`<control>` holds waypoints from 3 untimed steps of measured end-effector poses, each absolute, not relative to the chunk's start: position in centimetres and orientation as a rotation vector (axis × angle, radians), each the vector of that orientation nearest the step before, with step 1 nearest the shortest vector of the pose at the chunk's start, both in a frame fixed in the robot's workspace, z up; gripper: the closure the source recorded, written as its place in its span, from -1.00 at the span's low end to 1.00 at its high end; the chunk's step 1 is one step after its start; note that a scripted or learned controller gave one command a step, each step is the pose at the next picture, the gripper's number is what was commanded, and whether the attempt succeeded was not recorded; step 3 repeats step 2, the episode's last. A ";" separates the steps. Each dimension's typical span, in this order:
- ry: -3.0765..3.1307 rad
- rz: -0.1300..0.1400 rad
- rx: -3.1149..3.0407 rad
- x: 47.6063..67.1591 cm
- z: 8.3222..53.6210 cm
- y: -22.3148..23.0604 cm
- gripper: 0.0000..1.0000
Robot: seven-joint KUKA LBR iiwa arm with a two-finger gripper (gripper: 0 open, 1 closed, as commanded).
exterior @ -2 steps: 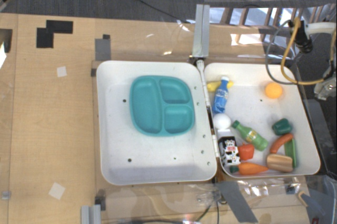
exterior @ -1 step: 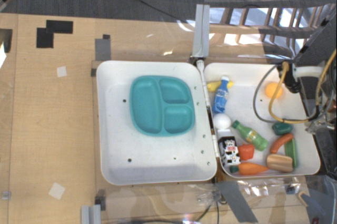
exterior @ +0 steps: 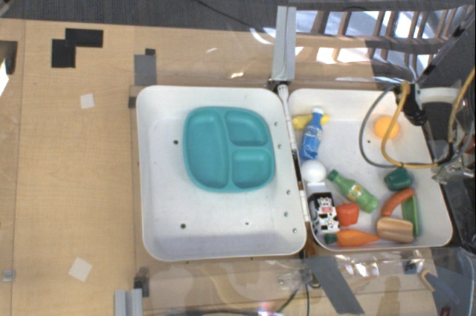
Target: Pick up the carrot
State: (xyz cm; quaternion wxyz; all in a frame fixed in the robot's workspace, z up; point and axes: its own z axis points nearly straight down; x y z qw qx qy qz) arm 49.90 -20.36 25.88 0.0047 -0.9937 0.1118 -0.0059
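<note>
Camera view looks down at a slant on a pale wooden worktop (exterior: 67,181) carrying two shallow white bins side by side. We see the left white bin (exterior: 167,233) at the centre of the frame, holding a teal three-compartment plastic plate (exterior: 227,148). We find the right white bin (exterior: 349,132) at the right of the frame, crowded with toy food. The orange plastic carrot (exterior: 356,237) lies flat near that bin's lower edge, just beside a tan bread-like block (exterior: 395,230) on its right and below a small black-and-white box (exterior: 323,211) and a red piece (exterior: 347,214). Above them we see a green bottle (exterior: 353,190), a blue bottle (exterior: 312,136), a white ball (exterior: 313,172), an orange ball (exterior: 386,127), and a reddish-orange chilli shape (exterior: 398,201). The end effector (exterior: 454,169) sits at the far right edge, well apart from the carrot; we cannot tell how it stands.
</note>
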 end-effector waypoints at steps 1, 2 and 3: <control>0.311 -0.002 -3.122 50.6 21.9 -20.5 1.00; 0.320 -0.021 -3.123 49.7 32.2 -20.7 1.00; 0.320 -0.021 -3.123 49.7 32.2 -20.7 1.00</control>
